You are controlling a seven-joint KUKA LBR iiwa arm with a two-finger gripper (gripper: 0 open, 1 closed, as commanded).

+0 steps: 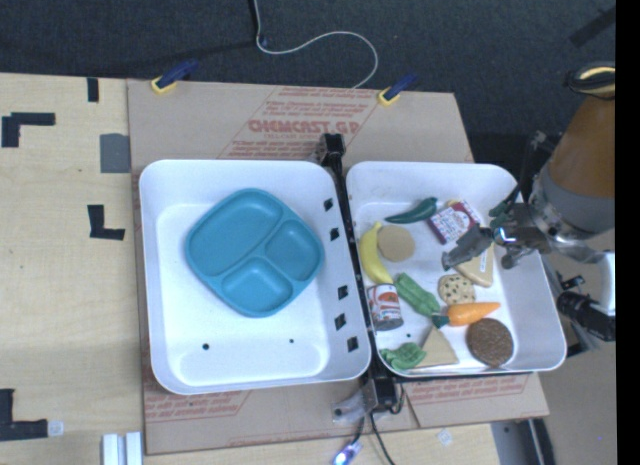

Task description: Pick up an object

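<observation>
The right bin (400, 178) holds several toy foods: a banana (373, 255), a tan round cookie (396, 244), a green pepper (412, 212), a dark red packet (451, 220), a chip cookie (455, 288), a carrot (470, 312), a brown patty (490, 341), a small can (386, 306) and a cheese wedge (478, 271). My gripper (487, 243) hangs over the right side of this bin, just above the cheese wedge and right of the red packet. Its fingers spread apart with nothing between them. The grey and orange arm (585, 168) comes in from the right.
The left bin (160, 253) holds a blue three-compartment plate (254, 251). A black divider with clips (340, 243) runs between the bins. Both bins sit on a cardboard sheet (290, 118). A cable (300, 45) loops at the back.
</observation>
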